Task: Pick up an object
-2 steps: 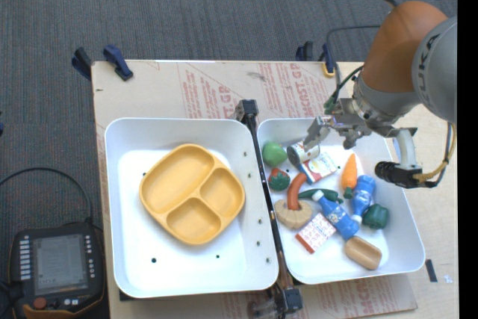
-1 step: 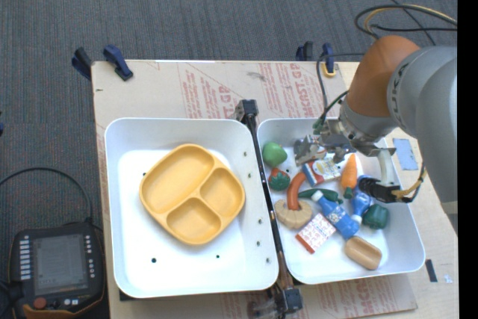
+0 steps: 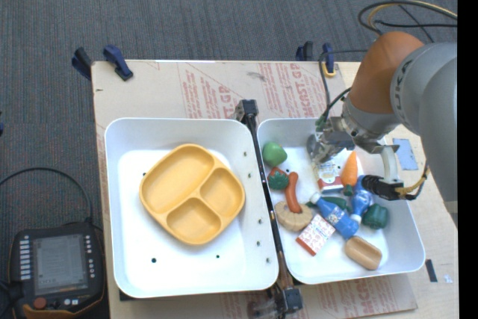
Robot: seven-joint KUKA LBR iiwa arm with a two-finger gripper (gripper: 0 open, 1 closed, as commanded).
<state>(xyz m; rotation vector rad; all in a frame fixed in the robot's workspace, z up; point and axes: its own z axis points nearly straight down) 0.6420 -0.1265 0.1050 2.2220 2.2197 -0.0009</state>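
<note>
Nearest, at the front of the right bin [image 3: 402, 259]: a tan toy roll [image 3: 364, 252] and a red-and-white packet [image 3: 316, 233]. Further back, an orange toy carrot [image 3: 349, 169], long axis running near-to-far, just beside the gripper [image 3: 328, 149] on its arm side. Hovers low over the clutter; grip state impossible to tell.

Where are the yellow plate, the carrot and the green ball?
Yellow plate [image 3: 193, 193]: camera view, on the ridge where its three sections meet.
Carrot [image 3: 350, 169]: camera view, middle of its orange body.
Green ball [image 3: 274, 154]: camera view, centre of its top.
</note>
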